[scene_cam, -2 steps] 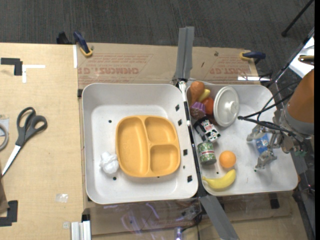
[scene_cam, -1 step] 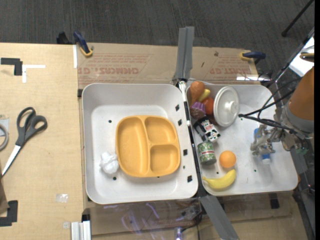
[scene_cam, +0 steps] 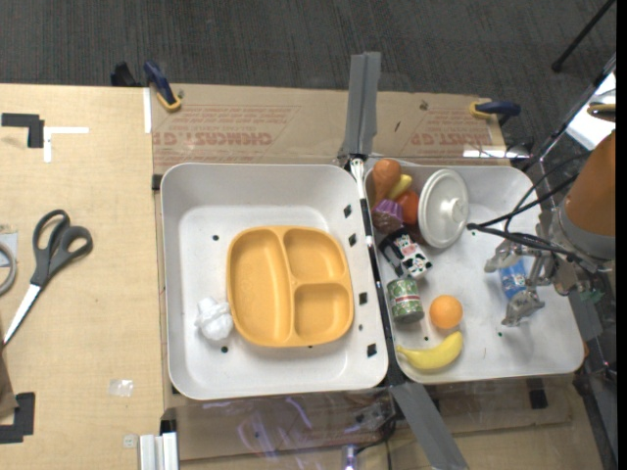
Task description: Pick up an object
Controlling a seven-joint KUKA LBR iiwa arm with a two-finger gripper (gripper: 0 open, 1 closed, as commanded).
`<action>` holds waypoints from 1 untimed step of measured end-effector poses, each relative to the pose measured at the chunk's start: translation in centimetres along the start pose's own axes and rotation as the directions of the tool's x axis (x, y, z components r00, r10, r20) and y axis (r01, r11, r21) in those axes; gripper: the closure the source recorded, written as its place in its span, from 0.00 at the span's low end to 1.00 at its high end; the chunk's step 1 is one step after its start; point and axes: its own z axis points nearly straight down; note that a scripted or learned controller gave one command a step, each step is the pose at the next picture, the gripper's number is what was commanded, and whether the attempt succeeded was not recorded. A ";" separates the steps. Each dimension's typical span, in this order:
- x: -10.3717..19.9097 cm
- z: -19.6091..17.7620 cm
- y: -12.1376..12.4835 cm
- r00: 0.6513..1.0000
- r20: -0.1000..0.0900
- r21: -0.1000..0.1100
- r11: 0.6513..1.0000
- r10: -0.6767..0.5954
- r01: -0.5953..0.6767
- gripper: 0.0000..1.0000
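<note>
My gripper [scene_cam: 511, 284] hangs over the right side of the right bin [scene_cam: 558, 355], reaching in from the right edge. A small blue and white object [scene_cam: 512, 279] sits between its two metal fingers [scene_cam: 520, 308], and the fingers are shut on it. To the left, along this bin's left side, lie an orange [scene_cam: 446, 311], a banana [scene_cam: 432, 354], a green can [scene_cam: 406, 300], a black and white cow-patterned toy [scene_cam: 409, 255] and a silver lid [scene_cam: 443, 209]. Red and orange fruit [scene_cam: 389, 177] are packed in the far left corner.
The left bin [scene_cam: 186, 262] holds a yellow divided plate [scene_cam: 290, 285] and a crumpled white ball [scene_cam: 212, 318]. Scissors [scene_cam: 47, 253] lie on the bench at far left. A grey divider [scene_cam: 362, 106] runs between the bins. Dark cables [scene_cam: 509, 228] cross above the gripper.
</note>
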 end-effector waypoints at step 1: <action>-0.2 -1.1 0.0 1.000 0.006 0.003 1.000 -0.003 0.003 1.00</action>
